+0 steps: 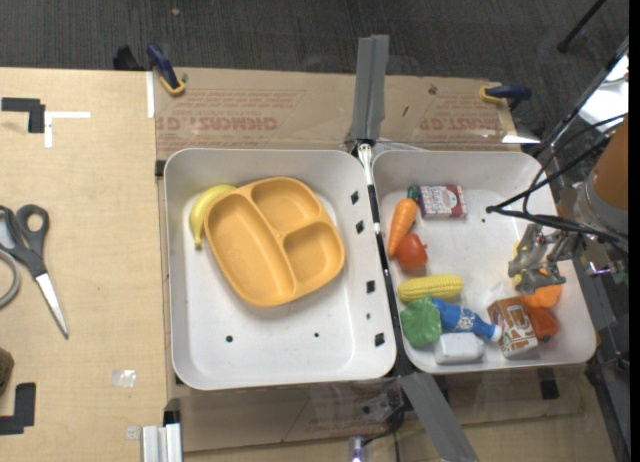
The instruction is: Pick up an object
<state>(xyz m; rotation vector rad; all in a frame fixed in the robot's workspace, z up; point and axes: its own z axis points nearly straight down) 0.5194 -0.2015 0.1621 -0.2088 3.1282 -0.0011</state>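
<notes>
Claw (537, 268) low at right bin's (480, 164) right side, finger state unclear, orange toy (545, 297) just beneath, yellow divided plate (274, 239) in left bin (260, 360)

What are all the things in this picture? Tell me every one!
Bins: 2, white, side by side
Plate: 1, yellow-orange, left bin
Banana: 1, yellow, left bin, beside plate
Carrot: 1, orange, right bin
Corn: 1, yellow, right bin
Green toy: 1, right bin
Packet: 1, pink-white, right bin
Carton: 1, brown-white, right bin
Scissors: 1, grey, bench left
Clamps: 2, blue, behind bins
Tool: 1, grey, over right bin
</notes>
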